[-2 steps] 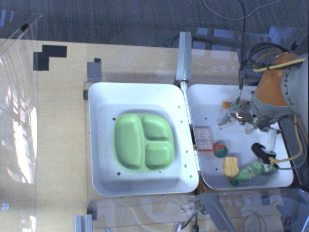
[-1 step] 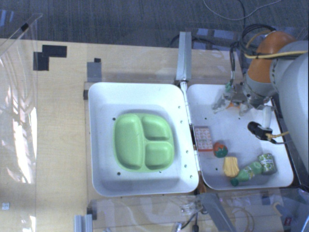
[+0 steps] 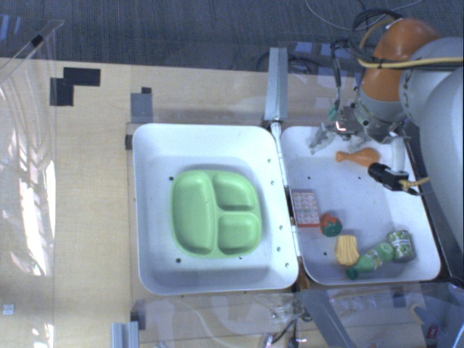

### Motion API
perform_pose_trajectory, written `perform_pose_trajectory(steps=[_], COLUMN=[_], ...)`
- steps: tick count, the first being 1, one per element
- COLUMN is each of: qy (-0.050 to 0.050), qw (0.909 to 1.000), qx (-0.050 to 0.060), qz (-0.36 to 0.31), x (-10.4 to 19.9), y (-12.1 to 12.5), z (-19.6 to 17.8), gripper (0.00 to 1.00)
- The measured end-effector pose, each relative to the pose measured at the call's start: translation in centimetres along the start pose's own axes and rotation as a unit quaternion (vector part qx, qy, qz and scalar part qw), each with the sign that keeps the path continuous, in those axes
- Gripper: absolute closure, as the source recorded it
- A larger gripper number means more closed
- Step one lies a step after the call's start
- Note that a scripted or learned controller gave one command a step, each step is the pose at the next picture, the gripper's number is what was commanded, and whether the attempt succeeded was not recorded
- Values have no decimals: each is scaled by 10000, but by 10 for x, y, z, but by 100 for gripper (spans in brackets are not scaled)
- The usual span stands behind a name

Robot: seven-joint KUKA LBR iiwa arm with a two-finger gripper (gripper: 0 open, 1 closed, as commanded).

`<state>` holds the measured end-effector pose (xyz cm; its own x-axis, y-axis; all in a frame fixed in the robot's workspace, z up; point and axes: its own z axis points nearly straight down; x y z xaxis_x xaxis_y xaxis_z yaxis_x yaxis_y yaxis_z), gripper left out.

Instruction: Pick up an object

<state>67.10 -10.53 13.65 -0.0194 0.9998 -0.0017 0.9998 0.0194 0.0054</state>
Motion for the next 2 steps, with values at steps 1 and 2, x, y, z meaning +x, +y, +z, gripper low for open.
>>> perform_pose_trajectory(steps=[1,2], qy=[-2,-2], qw=[9998,10000], qx=[1,-2], qz=[-182,-52], x=[-57,-62], y=[-44,-8], z=[-48,33], gripper=[0,0])
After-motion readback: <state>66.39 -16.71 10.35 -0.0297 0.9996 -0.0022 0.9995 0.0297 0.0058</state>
